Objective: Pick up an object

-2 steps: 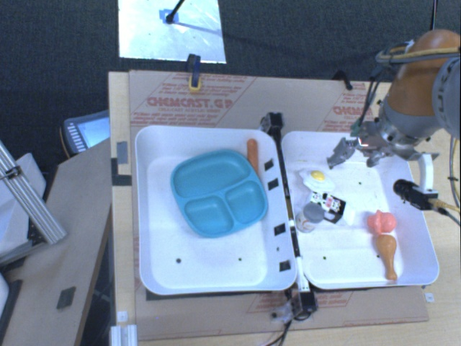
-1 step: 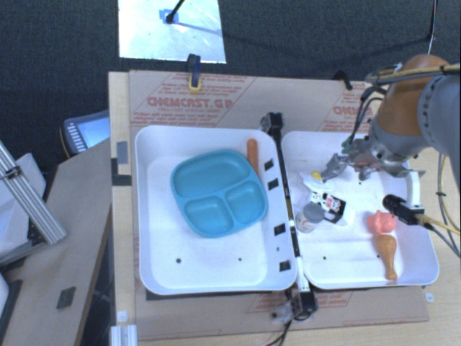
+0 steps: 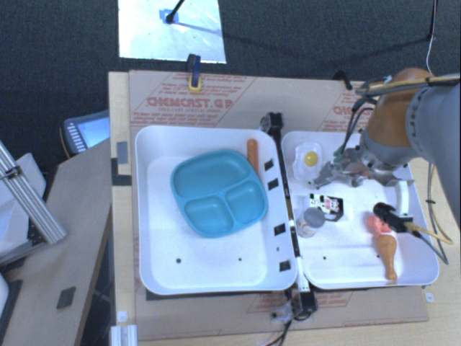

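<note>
Right now the gripper hangs w/ nothing between its fingers, which look parted, over the right bin. Risk: the fried egg at its 10 o'clock is flat, so fingers could skid off; the small can at 7 may tip.

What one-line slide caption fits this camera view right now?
KUKA gripper hovers over right bin near fried egg; blue plate in left bin.

The grey arm reaches in from the right; its gripper hangs low, pointing left.
</note>
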`<state>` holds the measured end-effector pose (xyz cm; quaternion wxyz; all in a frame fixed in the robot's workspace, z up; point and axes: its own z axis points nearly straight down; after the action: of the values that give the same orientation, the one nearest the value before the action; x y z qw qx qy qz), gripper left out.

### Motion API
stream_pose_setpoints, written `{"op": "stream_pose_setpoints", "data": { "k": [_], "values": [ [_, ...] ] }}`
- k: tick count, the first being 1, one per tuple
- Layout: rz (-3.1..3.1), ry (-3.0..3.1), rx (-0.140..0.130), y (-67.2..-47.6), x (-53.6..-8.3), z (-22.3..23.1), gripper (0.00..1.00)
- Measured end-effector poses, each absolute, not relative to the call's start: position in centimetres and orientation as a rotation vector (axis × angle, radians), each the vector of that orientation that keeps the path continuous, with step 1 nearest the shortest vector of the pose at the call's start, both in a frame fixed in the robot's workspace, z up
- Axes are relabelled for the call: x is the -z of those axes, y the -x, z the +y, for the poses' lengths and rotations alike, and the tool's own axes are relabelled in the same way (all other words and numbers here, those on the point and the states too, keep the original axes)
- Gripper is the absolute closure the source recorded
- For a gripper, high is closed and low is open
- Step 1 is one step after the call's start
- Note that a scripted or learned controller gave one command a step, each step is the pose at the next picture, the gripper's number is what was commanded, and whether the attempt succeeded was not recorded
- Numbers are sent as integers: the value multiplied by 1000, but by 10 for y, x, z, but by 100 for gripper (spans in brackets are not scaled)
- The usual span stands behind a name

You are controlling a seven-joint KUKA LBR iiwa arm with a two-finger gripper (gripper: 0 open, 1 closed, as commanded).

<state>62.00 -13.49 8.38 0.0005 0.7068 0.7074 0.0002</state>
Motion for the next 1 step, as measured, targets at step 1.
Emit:
{"op": "stream_pose_setpoints", "data": {
  "k": [1],
  "values": [
    [2219,-2218,-3,-621,-96,-135,100]
  ]
}}
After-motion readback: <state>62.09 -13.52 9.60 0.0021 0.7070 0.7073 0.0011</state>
